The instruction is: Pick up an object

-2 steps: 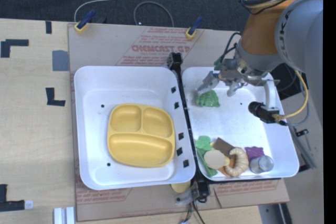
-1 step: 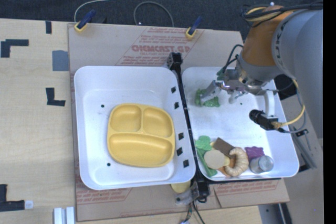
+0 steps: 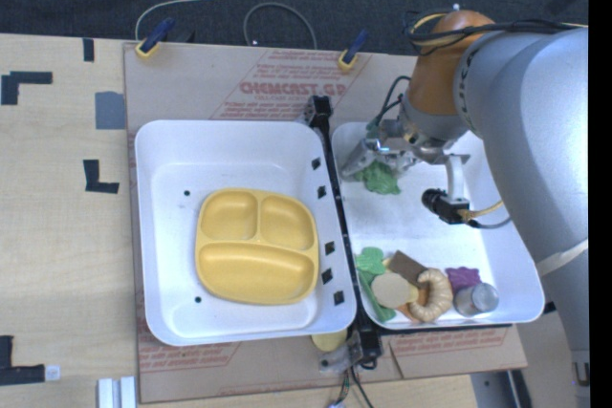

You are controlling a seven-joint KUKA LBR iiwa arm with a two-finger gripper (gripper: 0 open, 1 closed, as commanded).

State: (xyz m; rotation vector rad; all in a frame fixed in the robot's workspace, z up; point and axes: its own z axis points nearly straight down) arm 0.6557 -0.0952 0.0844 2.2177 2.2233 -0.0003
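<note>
one hand (image 3: 375, 158) rests just above a green object (image 3: 382, 178)

You see two white bins (image 3: 153, 205), a plain yellow divided plate (image 3: 256, 246), a green toy (image 3: 382, 179), a purple piece (image 3: 463, 278), a tan ring (image 3: 432, 291), and the grey arm's orange band (image 3: 435, 72).

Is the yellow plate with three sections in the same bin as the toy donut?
No, the yellow divided plastic plate lies in the left white bin; the tan toy donut lies in the right bin.
</note>
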